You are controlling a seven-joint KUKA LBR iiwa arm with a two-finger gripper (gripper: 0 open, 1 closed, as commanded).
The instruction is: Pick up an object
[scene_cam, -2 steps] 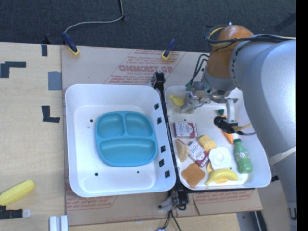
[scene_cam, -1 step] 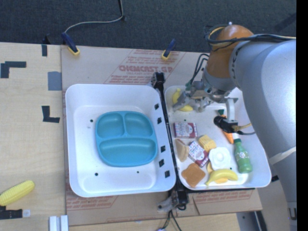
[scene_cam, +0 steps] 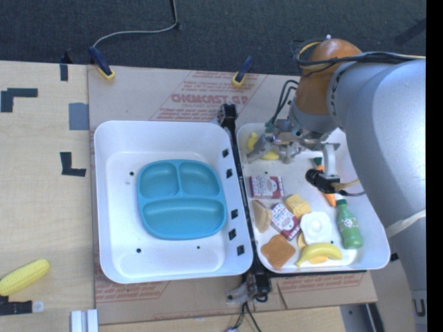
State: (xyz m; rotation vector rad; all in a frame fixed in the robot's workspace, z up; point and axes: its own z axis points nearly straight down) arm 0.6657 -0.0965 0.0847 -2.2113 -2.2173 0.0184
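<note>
The bench is pale wood with black tape marks, and a brown cardboard sheet held by yellow clamps covers its middle. Two white bins sit side by side on the cardboard, the left bin and the right bin, touching along one edge. A yellow toy corn cob lies on the bare wood near the front left corner.

From my feed I see a pale wood-grain counter marked with black tape, a printed cardboard sheet clamped along its far edge by yellow-handled clips, dark carpet floor beyond with a thin white cable, all evenly lit
</note>
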